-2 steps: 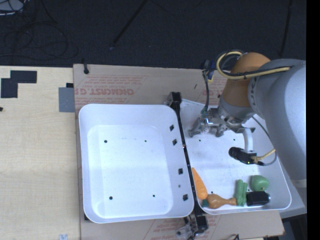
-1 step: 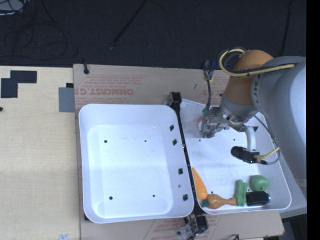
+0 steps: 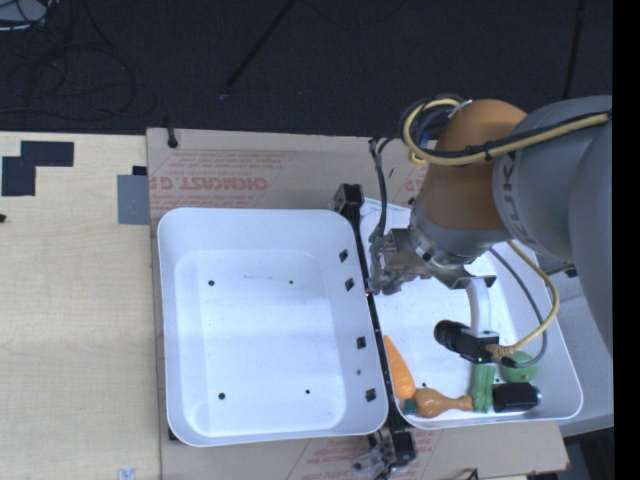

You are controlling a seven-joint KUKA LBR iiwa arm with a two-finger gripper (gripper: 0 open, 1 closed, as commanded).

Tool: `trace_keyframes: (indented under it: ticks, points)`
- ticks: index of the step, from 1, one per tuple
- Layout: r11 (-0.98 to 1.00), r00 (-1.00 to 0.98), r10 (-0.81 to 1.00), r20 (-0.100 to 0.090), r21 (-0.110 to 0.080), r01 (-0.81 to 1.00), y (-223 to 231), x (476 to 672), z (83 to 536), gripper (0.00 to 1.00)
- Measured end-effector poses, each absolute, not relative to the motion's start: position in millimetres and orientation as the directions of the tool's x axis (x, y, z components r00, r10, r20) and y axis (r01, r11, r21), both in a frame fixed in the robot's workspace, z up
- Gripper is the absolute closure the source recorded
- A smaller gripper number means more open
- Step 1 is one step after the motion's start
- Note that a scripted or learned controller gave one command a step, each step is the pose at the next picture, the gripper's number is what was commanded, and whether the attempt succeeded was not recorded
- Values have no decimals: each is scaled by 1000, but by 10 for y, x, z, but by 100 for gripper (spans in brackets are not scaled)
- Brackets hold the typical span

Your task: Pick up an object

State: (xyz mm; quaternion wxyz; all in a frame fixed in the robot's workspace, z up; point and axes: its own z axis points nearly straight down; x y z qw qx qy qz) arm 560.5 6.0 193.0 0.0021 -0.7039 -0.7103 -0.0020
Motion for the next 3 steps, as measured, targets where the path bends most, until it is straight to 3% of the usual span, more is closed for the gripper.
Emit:
trace_keyframes:
  ticks: [1, 2, 3]
  points:
    - [7, -7, 1000, 2, 0, 1000, 755, 5594, 2353, 100]
    - [4, -4, 1000, 0, -12, 1000, 1244, 5529, 1229, 100]
    - [-2, 2, 1000, -2, -10, 1000, 1201, 5543, 1382, 100]
